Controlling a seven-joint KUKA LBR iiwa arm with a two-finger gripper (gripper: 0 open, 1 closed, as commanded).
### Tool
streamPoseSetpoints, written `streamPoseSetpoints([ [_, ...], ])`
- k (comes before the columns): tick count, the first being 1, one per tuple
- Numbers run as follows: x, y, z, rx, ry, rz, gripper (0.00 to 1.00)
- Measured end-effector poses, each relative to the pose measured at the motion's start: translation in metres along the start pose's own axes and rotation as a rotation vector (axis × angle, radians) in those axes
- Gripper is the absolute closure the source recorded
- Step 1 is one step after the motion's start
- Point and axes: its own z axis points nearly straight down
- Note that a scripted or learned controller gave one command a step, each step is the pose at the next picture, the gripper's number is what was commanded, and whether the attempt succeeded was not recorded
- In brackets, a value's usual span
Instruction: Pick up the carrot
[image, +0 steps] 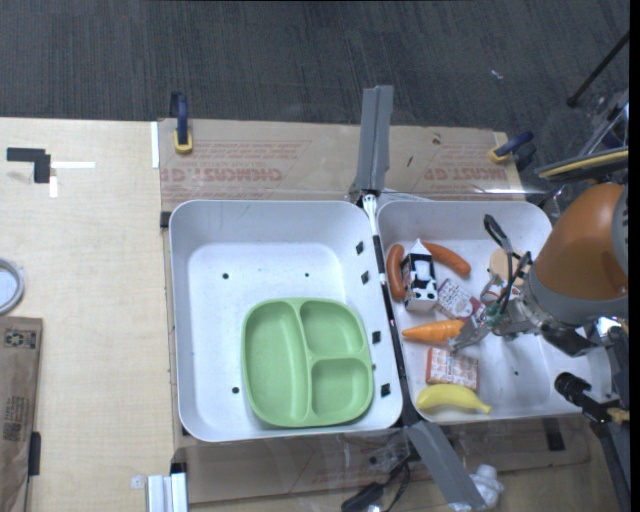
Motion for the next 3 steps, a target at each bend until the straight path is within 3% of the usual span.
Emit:
streamPoseSetpoints([
  [1, 0.041, 0.047, 0.002, 0.004, -0.001, -0.315, 0.00],
  [2, 0.039, 0.047, -0.007, 0.002, -0.002, -0.310, 1.00],
  [3, 0.086, 0.043, -0.097, 0.005, -0.002, 0.038, 1.00],
])
